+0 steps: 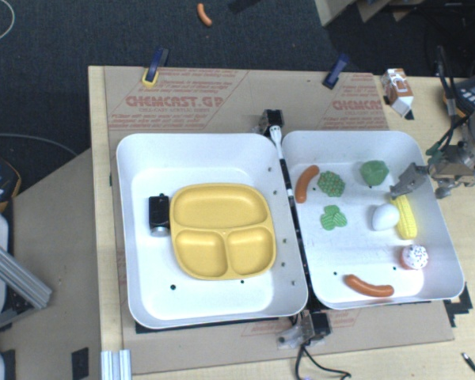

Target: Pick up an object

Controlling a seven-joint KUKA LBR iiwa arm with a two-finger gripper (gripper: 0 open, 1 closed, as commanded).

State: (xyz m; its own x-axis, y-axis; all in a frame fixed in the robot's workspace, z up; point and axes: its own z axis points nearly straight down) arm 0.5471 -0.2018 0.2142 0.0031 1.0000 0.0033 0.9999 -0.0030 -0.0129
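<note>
In the right bin (pixel 435 212), nearest the camera, a sausage (pixel 369 286) lies in front of the corn (pixel 405 216). A speckled ball (pixel 415 256) sits between them; an egg (pixel 385 217) touches the corn's left side. Behind the corn hangs the gripper (pixel 408 180); its fingers' state cannot be told.

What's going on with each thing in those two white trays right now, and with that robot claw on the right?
Yellow plate: lying flat in the left bin.
Black block: beside the plate.
Corn: lying against the egg, right bin.
Two sausages: lying loose.
Three green pieces: lying apart.
Speckled ball: resting alone.
Gripper: at the bin's right edge, holding nothing visible.
</note>
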